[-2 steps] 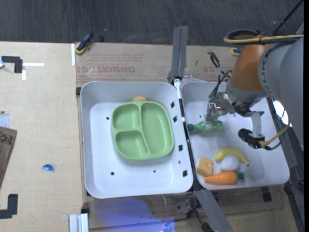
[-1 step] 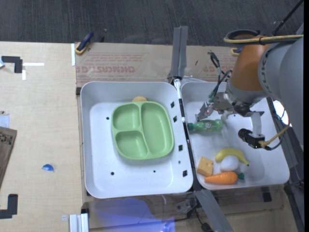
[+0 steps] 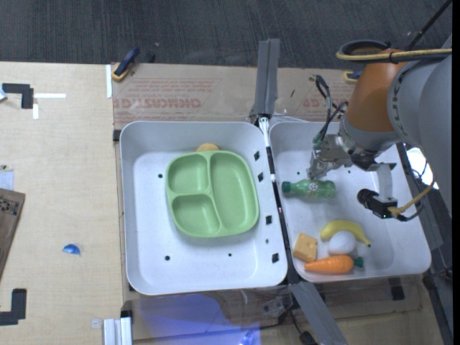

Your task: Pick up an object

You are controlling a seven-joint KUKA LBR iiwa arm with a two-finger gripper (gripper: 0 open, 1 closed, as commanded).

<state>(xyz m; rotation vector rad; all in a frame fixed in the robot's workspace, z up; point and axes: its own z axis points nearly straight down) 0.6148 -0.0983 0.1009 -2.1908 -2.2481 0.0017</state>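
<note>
In the right bin (image 3: pixel 402 259) a green plastic bottle (image 3: pixel 309 188) lies on its side near the left wall. My gripper (image 3: pixel 316 169) hangs just above the bottle's right half, pointing down at it. At the bin's front corner sit a yellow cheese block (image 3: pixel 305 247), a banana (image 3: pixel 345 229), a white ball (image 3: pixel 341 244) and an orange carrot (image 3: pixel 330 265), packed close together. The grey arm with its orange band (image 3: pixel 374 95) reaches in from the upper right.
The left bin (image 3: pixel 144 257) holds a green divided plate (image 3: pixel 213 192) with a small yellow object (image 3: pixel 208 147) peeking out behind it. A divider bar (image 3: pixel 269 185) runs between the bins. A black cable clip (image 3: pixel 377 203) hangs over the right bin.
</note>
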